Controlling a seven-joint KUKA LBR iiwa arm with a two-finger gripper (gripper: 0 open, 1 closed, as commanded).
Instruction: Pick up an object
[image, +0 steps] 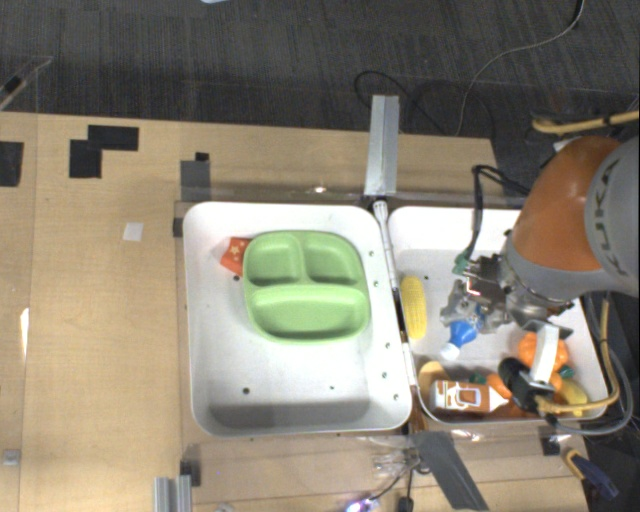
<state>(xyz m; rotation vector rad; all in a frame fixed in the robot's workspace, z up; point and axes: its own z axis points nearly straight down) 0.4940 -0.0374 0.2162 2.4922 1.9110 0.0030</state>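
Clutter is piled along the near edge of the right bin (430, 225): a brown bottle with an orange-and-white label (465, 396) lies on its side against the near wall, with orange and yellow bits (565, 385) jammed into the near right corner beside it. It all looks tumbled there rather than laid out, which is probably just how loose stuff settles in a shallow bin.

A bit farther in, the tool (472, 310) is found low over the right bin, reached in from the right under the grey arm with the orange band (565, 215). A small blue-and-white object (459, 334) sits right below or against it, so that's likely the thing being gone after. Whether it's actually pinched can't be told, since the tool is a tangle of metal and cable from this angle and how it's set can't be made out, so no grasp should be assumed. A corn cob (413, 306) lies just beside it, along the bin's left wall, close enough that it could get nudged.

In the left bin (210, 350), a green divided tray (305, 283) is parked toward the far half, with a small red-orange packet (234, 256) tucked at its far left corner, touching or just under the rim. Both are well apart from the action.

Farthest back, the wooden counter (90, 300) with black patches (100, 145) and a metal post (382, 145) between the bins can be seen.
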